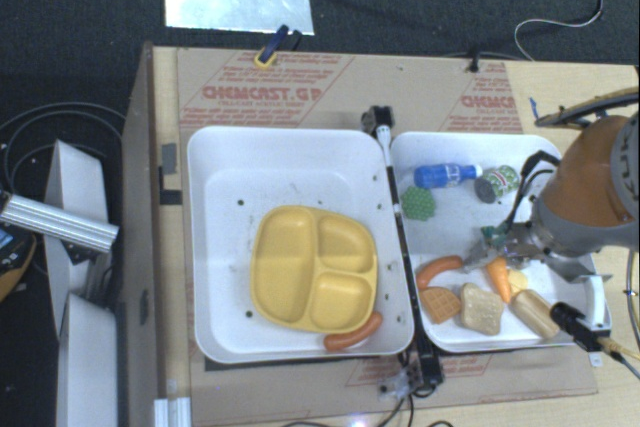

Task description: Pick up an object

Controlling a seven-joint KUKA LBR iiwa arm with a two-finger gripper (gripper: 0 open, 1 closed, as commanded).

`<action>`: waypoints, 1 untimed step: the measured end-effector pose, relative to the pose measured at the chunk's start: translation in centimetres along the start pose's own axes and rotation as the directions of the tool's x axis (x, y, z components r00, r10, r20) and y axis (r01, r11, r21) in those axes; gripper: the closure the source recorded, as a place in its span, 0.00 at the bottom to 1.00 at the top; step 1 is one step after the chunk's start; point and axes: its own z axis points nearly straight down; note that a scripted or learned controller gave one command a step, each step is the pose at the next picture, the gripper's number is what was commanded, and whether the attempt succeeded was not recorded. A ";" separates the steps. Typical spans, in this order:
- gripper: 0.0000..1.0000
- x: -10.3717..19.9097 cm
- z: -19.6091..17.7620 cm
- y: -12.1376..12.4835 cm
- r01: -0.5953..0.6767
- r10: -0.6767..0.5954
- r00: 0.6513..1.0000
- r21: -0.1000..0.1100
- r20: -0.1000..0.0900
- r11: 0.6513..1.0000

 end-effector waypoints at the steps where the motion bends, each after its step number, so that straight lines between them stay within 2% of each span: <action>1: 1.00 -0.1 -1.1 0.1 0.000 0.000 1.000 -0.004 0.001 1.000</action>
